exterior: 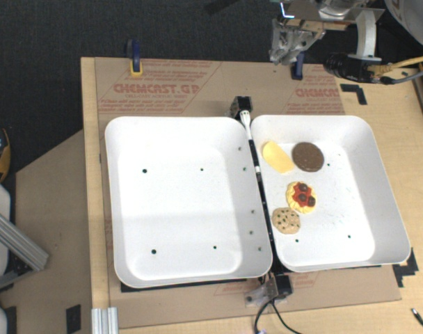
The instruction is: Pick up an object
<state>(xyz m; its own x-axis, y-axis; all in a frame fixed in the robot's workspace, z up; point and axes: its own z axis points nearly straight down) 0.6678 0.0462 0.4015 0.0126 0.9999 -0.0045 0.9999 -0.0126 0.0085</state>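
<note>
1. Gripper (289,47) hangs above the bench's far edge, beyond the right bin (378,186); whether it is open or closed cannot be told, and nothing is seen in it.
2. Right bin holds four items near its left wall: yellow piece (277,156), brown disc (308,156) touching it, red-topped pastry (302,197) below, chip cookie (286,220) nearest.
3. Left bin (128,186) sits alongside.

Four flat toy foods lie clustered in the right white bin (378,186): a pale yellow oval piece (276,156), a brown round disc (308,156) beside it, a red-topped yellow round (301,196), and a chocolate-chip cookie (286,220) below.
</note>
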